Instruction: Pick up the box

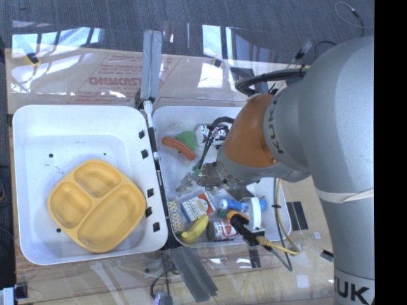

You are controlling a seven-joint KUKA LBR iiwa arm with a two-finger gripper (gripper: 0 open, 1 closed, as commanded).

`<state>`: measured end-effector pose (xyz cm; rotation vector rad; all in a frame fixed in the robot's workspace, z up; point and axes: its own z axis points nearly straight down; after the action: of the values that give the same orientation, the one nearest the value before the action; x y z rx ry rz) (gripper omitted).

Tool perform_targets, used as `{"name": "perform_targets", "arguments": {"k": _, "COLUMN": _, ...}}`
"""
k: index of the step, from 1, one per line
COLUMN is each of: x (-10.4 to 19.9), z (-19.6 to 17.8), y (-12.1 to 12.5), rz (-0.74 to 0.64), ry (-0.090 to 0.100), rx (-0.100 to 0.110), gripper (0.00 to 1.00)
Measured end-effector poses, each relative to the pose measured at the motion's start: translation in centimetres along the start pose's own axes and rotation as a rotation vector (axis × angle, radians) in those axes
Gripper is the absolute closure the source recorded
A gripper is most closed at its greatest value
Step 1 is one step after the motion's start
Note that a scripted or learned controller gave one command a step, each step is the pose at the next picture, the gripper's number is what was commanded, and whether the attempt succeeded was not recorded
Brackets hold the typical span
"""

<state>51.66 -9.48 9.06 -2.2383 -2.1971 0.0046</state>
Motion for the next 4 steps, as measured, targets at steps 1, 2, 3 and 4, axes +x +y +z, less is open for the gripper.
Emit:
{"name": "perform_targets", "arguments": {"k": 1, "x": -0.1, "z": -1.0, "y": 0.0, "rz": -0.004, "ry": 0.0, "rx": 0.001, "gripper": 1.0}}
{"name": "perform_targets", "arguments": {"k": 2, "x": -0.1, "z": -1.0, "y": 0.0, "rz": -0.004, "ry": 0.0, "rx": 0.001, "gripper": 0.0}}
{"name": "perform_targets", "arguments": {"k": 3, "x": 0.3, "z": 0.0, "y": -2.6, "rz": -0.084, "ry": 0.0, "rx": -0.002, "gripper": 0.0}}
{"name": "perform_targets", "arguments": {"k": 4, "x": 0.2, "z": -1.0, "y": -2.5, "rz": -0.088, "ry": -0.001, "rx": -0.002, "gripper": 1.0}}
